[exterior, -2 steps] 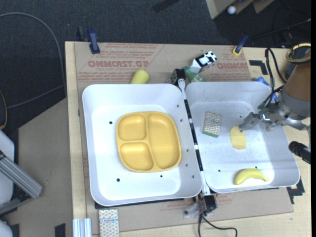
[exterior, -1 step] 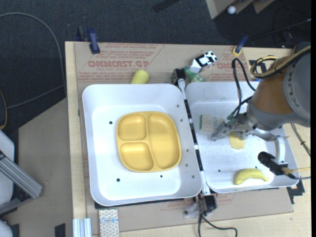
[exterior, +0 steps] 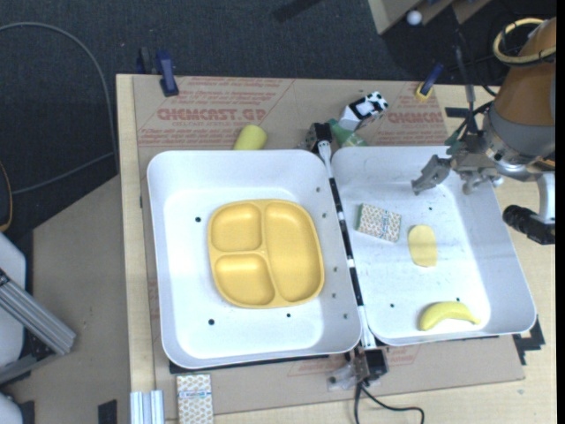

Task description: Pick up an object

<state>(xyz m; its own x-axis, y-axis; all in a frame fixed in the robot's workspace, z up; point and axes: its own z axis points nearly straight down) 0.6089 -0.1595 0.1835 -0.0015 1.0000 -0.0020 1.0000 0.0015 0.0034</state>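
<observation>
The right bin (exterior: 494, 263) holds three loose things: a small patterned packet (exterior: 380, 223), a pale yellow oval piece (exterior: 423, 245) and a yellow banana (exterior: 450, 315) near the front edge. My gripper (exterior: 452, 177) hangs over the bin's far right part, above and to the right of the packet. Its two grey fingers (exterior: 428, 177) are spread apart and open, with nothing between them. A yellow divided plate (exterior: 265, 253) lies in the middle of the left bin (exterior: 172, 237).
Behind the bins on the cardboard lie a yellow cylinder (exterior: 251, 137) and a black-and-white toy (exterior: 366, 107). Blue clamps (exterior: 165, 73) grip the board's back edge. Another patterned packet (exterior: 194, 396) lies in front of the left bin.
</observation>
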